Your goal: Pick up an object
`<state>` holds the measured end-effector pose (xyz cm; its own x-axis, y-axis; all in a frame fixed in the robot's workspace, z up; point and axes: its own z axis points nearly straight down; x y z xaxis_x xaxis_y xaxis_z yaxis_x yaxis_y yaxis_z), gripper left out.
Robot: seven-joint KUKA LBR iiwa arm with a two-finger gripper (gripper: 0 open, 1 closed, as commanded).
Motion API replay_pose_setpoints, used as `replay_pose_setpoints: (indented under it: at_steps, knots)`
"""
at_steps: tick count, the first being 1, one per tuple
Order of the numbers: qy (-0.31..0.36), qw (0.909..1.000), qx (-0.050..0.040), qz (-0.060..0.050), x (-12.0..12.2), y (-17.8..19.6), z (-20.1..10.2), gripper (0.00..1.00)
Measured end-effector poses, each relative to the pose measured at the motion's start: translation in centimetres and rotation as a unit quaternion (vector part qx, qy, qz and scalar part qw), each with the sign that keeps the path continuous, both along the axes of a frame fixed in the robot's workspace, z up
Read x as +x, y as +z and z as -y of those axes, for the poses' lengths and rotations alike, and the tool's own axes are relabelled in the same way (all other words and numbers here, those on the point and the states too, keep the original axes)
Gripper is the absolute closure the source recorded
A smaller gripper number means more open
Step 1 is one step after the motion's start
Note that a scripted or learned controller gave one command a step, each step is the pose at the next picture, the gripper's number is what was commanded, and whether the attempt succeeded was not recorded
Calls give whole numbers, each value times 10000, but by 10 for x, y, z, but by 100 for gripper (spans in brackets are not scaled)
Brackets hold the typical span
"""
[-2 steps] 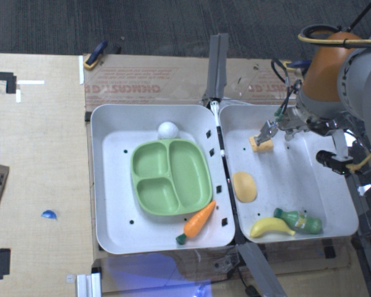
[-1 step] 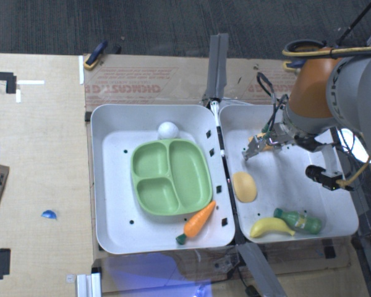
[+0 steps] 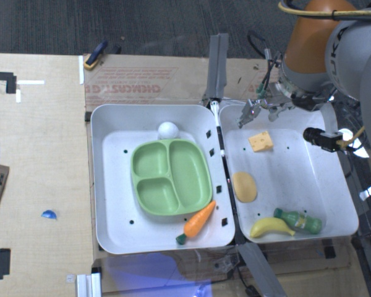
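Note:
My gripper (image 3: 250,112) hangs over the back left corner of the right bin (image 3: 334,184), open, with nothing between its fingers. A yellow cheese wedge (image 3: 260,142) lies just below and to the right of it. Further forward in that bin rest a tan oval potato (image 3: 245,186), a yellow banana (image 3: 271,228) and a green bottle (image 3: 300,221) on its side. The left bin (image 3: 108,166) holds a green divided plate (image 3: 171,176), a white ball (image 3: 168,129) behind it, and an orange carrot (image 3: 198,221) at the plate's front corner.
A grey divider post (image 3: 217,67) rises behind the seam between the bins. Flat cardboard (image 3: 142,79) lies behind the left bin. The arm's grey body and orange band (image 3: 318,17) loom over the back right corner.

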<state>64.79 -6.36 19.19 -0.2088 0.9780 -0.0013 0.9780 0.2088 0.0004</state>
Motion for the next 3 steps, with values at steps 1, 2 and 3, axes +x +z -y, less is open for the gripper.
replay_pose_setpoints:
  at_steps: [1,2,3]
  knots:
    - [-7,10000,-9,91,-25,-89,46,0]
    - [-101,9999,5,-8,-90,-100,51,0]
    - [176,9998,0,2,-30,-45,38,0]
